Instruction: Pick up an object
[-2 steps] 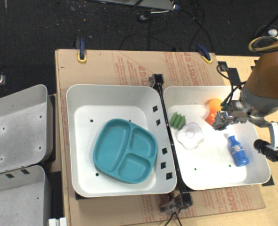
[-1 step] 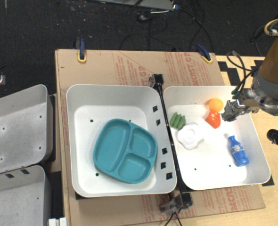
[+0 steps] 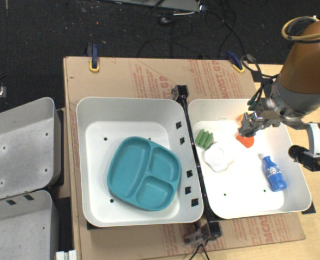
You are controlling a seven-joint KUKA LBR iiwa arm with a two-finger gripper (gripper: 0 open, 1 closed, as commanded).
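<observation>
In the right bin [image 3: 290,202] lie a green object [image 3: 204,139], a white object [image 3: 217,158], an orange object [image 3: 246,140] and a blue bottle [image 3: 273,173]. My gripper [image 3: 248,127] hangs over the far part of that bin, directly above the orange object and touching or nearly touching its top. The arm comes in from the right, its orange band at the upper right. The finger tips blend with the orange object, so their spread is not readable.
The left bin [image 3: 89,145] holds a teal divided plate [image 3: 144,173]. A black divider runs between the two bins. Both bins sit on a cardboard sheet [image 3: 133,75] clamped at its far edge. Loose white bin lids lie at the far left.
</observation>
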